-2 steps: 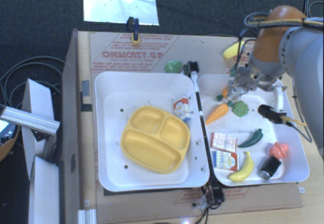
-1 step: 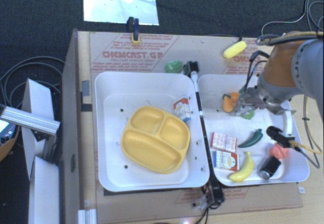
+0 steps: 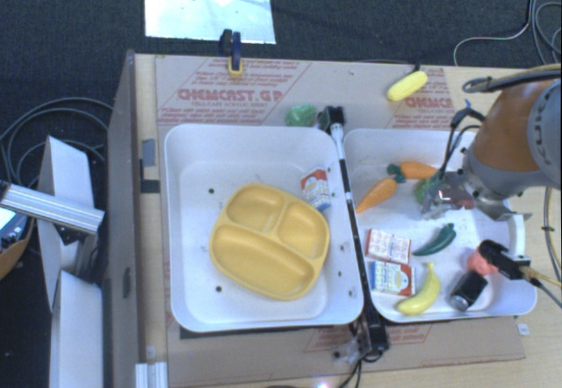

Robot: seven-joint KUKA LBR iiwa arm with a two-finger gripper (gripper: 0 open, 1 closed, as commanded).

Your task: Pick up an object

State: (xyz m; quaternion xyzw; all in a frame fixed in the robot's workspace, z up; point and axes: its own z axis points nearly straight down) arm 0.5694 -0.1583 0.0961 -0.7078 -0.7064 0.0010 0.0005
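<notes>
Object: none lifted yet | my gripper low in right bin by green item | grip state: cannot tell | pick remains

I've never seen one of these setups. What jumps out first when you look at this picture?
The big yellow divided tray lying in the left bin catches the eye first. Next is the grey arm with its orange band, reaching in from the right over the right bin, which holds bright toy food: a carrot, a banana and a green pepper.
</notes>
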